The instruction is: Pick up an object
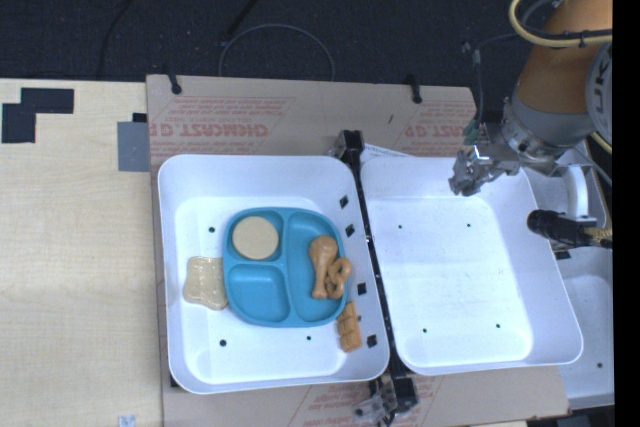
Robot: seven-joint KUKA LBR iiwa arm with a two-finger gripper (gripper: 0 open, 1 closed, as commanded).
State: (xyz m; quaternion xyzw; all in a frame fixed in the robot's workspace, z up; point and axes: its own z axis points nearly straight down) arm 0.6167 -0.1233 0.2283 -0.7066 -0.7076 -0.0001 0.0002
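Gripper (470, 173) position: above the far rim of the right bin (470, 335), at its upper edge, with the arm (560, 65) reaching in from the right. Its opening is too small and dark to read; I cannot tell how wide it stands, and nothing is seen in its hold.

Candidate objects all lie in the left bin (190, 205), well apart from the gripper and across the divider between the 2 bins.
- Blue tray (262, 300), 3 compartments, resting on the bin floor.
- Round tan disc (255, 237) in the tray's upper left compartment.
- Knotted tan piece (328, 267) in the tray's right compartment.
- Pale flat piece (205, 282) on the bin floor, touching the tray's left edge.
- Small brown piece (349, 327) on the bin floor, just beside the tray's lower right corner and near the divider.

Assessment: no pick has begun; the arm must cross to the left bin.

Risks:
1. The small brown piece sits close to the bin wall, so a finger may strike the wall on descent.
2. The disc and the pale piece lie flat and offer little edge; the gripper may close on nothing.
3. Items inside the tray sit between its ridges; a finger landing on one could tip or drag the tray.
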